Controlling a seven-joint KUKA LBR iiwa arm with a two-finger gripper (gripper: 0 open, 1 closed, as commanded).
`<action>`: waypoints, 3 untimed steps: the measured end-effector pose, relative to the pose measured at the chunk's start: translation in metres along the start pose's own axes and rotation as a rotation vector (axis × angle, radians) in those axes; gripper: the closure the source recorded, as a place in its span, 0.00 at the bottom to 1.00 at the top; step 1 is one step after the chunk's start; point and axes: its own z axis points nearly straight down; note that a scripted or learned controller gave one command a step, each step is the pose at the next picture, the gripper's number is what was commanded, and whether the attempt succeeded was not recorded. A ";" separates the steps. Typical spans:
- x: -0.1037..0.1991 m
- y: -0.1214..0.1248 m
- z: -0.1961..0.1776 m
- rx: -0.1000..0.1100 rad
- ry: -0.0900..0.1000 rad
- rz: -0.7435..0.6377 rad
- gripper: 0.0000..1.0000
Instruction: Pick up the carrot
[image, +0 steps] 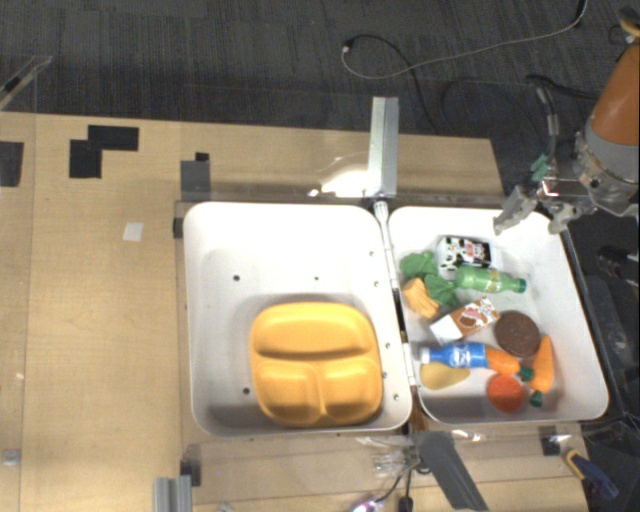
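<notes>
Roughly, biggest thing first:

Bench (90, 330): tan top, two shallow white bins side by side on it.
Left bin (230, 240): one item, a yellow divided tray (315, 362), low & toward the centre wall.
Right bin (575, 330): cluttered; toys packed from mid to near edge.
Arm (622, 110): grey w/ orange band, comes in from the right, over the right bin's far right corner.
Gripper (533, 208): above that far corner, nothing between the fingers; fingers look spread, one tip toward the bin, one back by the rim. Well apart from the carrot.
Green bottle (488, 282): lying on its side mid-bin, beside a green leafy toy (424, 268).
Blue bottle (458, 356): lying flat, points toward the carrot end of the pile.
Brown disc (518, 332): round, touching or just beside the carrot's top end.
Carrot (542, 364): orange, near right corner of right bin, lying roughly along the right wall, green tip toward the near edge.
Tomato (507, 393): red-orange, just beside the carrot's lower left.

Step in hand (my read): approach, not started on the descent.
How to do it well: move toward the near right corner, turn wrist so fingers straddle the carrot across its narrow width, aim mid-body. Come straight down; brown disc & tomato crowd it on the left, wall on the right, so little room for the fingers.
Risk: pinching the tomato instead, or a finger landing on the disc.
</notes>
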 end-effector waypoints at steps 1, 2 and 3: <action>0.020 0.034 0.105 0.004 -0.001 0.399 0.00; 0.011 -0.051 0.176 -0.010 0.002 0.713 0.00; 0.033 -0.103 0.176 -0.014 0.002 0.730 0.00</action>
